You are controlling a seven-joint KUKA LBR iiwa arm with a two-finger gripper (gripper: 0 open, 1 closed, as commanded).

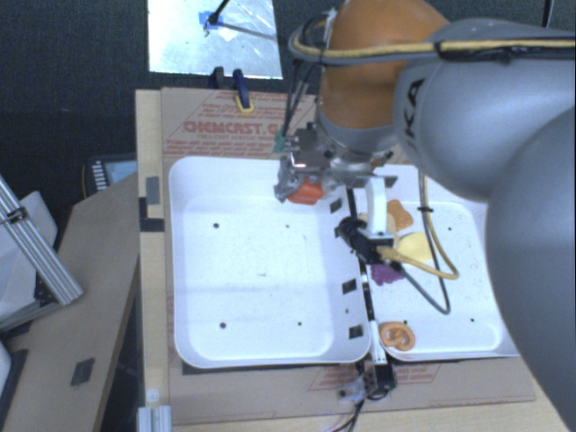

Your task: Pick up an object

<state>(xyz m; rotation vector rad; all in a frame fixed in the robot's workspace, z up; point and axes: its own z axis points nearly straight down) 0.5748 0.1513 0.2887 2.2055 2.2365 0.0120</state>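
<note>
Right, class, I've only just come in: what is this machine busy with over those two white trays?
A grey robot arm reaches in from the right, its gripper hanging over the far right corner of the left bin. A small orange object sits right at the gripper; whether it is truly gripped is unclear. In the right bin lie a yellow piece, a purple piece and an orange ring-shaped item.

One fixed camera above — slanting down on both bins (193, 241).
</note>
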